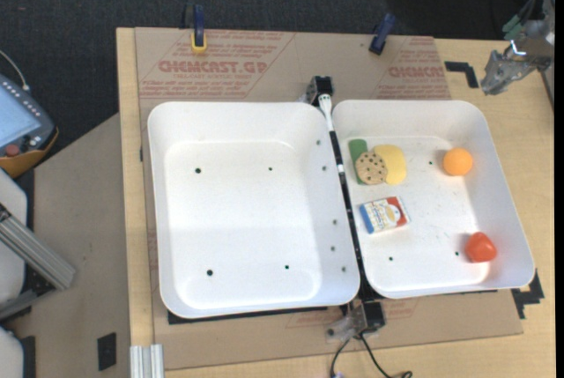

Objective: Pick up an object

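Beyond the right bin's far corner, the gripper hangs over bare bench, finger spacing indiscernible.

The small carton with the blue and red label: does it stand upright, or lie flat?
Lying flat: the small carton shows its printed face upward on the right bin floor.

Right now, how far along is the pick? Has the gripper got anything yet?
Nothing looks done yet. The gripper sits at the bench's far right, outside the right bin, with nothing visible between its fingers. All items lie in that bin: the orange ball, red ball, cookie, yellow piece, green block and small carton. Left to do: reach in, grasp one, lift.
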Motion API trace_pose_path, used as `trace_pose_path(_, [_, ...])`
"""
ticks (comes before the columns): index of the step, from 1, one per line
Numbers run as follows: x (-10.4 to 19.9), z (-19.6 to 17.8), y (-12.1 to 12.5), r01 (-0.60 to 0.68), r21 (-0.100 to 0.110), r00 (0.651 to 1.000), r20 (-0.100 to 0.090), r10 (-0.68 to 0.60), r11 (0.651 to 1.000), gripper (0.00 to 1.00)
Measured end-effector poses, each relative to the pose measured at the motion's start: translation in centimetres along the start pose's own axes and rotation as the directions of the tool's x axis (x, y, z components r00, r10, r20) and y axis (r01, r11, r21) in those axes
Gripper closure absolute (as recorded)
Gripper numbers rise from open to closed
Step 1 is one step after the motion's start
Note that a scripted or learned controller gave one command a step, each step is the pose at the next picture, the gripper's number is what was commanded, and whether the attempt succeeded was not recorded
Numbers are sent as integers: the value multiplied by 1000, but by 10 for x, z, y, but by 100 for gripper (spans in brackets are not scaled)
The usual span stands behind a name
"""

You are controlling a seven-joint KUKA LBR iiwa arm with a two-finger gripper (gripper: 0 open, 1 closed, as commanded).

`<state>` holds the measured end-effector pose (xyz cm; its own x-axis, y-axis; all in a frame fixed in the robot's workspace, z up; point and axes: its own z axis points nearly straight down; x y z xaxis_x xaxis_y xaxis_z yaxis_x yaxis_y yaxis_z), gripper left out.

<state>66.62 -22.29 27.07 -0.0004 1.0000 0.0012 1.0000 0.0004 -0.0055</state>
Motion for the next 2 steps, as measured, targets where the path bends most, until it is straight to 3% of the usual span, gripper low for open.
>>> trace_pose_path(1, [34, 15, -82, -2, 0, 1000, -1, 2, 1000, 100])
trace_pose_path(2, [43, 6, -192, -5, 1, 1000, -1, 5, 1000, 100])
